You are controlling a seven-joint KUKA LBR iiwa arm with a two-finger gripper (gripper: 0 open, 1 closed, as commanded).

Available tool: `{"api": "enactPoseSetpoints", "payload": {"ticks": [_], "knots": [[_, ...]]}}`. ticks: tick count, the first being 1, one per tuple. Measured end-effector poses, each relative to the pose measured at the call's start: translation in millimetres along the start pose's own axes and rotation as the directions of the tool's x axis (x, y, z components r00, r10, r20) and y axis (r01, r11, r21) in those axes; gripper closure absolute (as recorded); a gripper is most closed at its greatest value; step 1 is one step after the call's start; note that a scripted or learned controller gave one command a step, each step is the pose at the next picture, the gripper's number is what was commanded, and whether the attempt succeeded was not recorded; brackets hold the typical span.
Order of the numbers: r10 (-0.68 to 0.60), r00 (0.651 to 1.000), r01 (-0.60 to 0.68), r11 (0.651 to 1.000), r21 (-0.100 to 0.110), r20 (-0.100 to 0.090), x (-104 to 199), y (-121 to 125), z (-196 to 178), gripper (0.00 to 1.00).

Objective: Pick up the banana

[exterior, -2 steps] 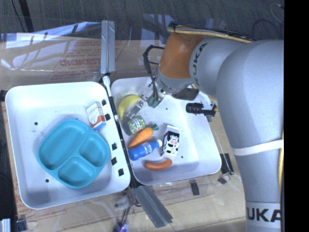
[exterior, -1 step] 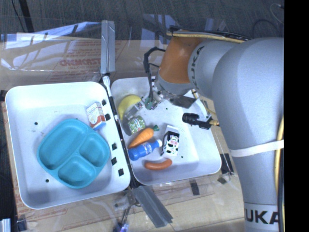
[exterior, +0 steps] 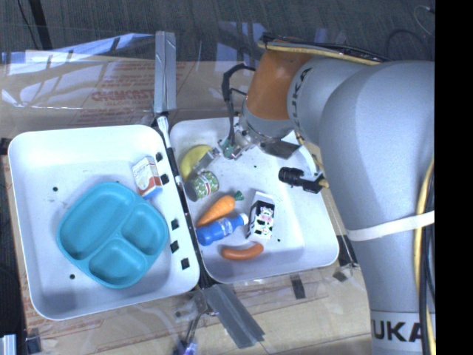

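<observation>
The yellow banana (exterior: 192,157) lies at the far left of the right bin (exterior: 318,251), against the wall between the bins. My gripper (exterior: 222,151) hangs low over the bin just to the right of the banana, its tip at the banana's right edge. Whether it touches the fruit is unclear. The grey arm with its orange band (exterior: 270,87) reaches in from the right and hides the bin's far right corner.
In the right bin, a green-labelled can (exterior: 203,185) sits just in front of the banana, then a carrot (exterior: 217,208), a blue bottle (exterior: 220,229), a cow-print carton (exterior: 262,219) and a sausage (exterior: 242,252). The left bin (exterior: 44,154) holds a blue divided plate (exterior: 112,232) and a small red-white carton (exterior: 146,175).
</observation>
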State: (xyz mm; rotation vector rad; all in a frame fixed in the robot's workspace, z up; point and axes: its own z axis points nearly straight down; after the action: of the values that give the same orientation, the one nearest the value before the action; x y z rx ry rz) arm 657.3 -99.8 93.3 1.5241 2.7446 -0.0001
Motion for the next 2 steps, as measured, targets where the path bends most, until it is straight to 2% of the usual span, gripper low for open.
{"api": "enactPoseSetpoints", "payload": {"ticks": [1, 2], "knots": [[0.323, 0.946, -0.323, 0.946, 0.000, 0.000, 1.3, 0.8, 0.1, 0.00], [0.067, 0.998, -0.067, 0.998, 0.004, -0.003, 3.3, 1.7, 1.0, 0.00]]}}
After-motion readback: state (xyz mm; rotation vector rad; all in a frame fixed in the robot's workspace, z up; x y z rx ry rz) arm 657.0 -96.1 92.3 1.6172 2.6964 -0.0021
